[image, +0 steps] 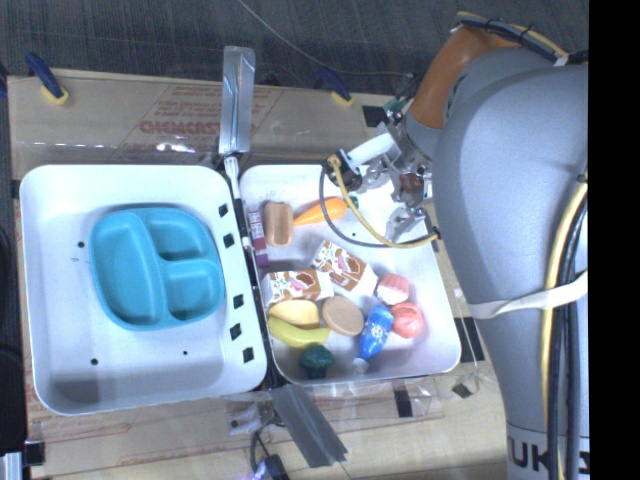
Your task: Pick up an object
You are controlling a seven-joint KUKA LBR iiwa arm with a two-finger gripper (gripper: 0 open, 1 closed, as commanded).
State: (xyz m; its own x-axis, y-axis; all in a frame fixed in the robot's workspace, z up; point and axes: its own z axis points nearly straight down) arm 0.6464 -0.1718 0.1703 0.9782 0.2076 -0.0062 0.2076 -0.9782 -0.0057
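**A:** From the camera view, where does the gripper (405, 200) sit?

**B:** Over the upper right part of the right bin (440, 298), under the arm (510, 168) that reaches in from the right. It hangs above bare white floor, with a loop of yellow cable (345, 223) beside it. Whether the pincer is spread or pressed together I cannot tell — the wrist hardware crowds it. Nothing shows between its tips.

**A:** And what could it take?

**B:** The nearest piece is the orange carrot (322, 210), just to the gripper's left, near the bin's upper edge. Its long axis runs roughly left to right, tilted a little, with the thicker end toward the gripper. Beside it, further left, stands a tan bread roll (278, 223).

**A:** The rest?

**B:** Lower down lie two printed cartons (338, 265), a pink piece (392, 289), a red one (407, 320), a blue bottle (375, 333), a round tan disc (343, 316), a yellow banana (293, 323) and a dark green lump (317, 360). The left bin (40, 298) holds a blue divided tray (158, 265).

**A:** So the move ahead?

**B:** My judgement — a short shift leftward, then down, closing across the carrot's narrow width rather than along its length.
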